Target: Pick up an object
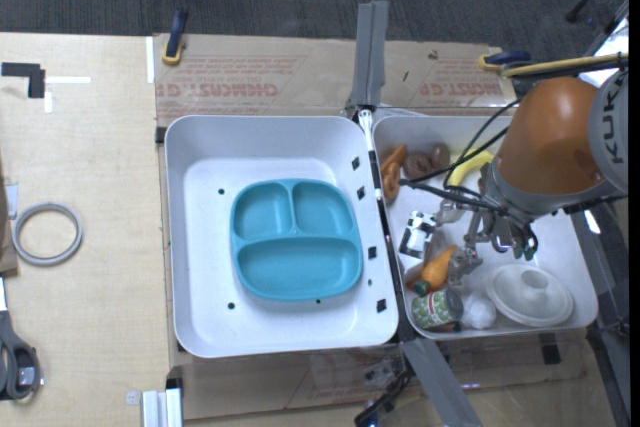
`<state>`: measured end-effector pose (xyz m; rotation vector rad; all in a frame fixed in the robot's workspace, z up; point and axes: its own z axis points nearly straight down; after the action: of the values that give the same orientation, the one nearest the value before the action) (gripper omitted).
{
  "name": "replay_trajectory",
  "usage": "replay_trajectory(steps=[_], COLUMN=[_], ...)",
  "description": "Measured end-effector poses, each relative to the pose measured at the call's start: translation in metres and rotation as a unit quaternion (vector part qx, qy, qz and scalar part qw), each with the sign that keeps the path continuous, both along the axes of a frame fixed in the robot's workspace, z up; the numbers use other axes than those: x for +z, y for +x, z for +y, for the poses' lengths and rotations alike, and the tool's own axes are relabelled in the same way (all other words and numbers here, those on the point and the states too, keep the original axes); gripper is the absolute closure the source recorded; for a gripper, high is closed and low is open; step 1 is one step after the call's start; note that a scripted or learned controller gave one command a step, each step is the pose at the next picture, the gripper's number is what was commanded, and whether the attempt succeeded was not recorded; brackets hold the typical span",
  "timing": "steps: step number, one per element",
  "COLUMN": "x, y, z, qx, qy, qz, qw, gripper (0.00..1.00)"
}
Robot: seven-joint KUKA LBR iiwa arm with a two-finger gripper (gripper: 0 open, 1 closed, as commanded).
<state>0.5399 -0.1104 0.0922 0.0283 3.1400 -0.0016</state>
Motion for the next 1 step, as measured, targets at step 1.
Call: replay_trajectory(steps=[1], x=[0.0326], y=[0.0074], z=[-0.1121], qx=[0.007], qy=[-0.0002], qz=[-0.002], qw=[1.0000], gripper=[0.00])
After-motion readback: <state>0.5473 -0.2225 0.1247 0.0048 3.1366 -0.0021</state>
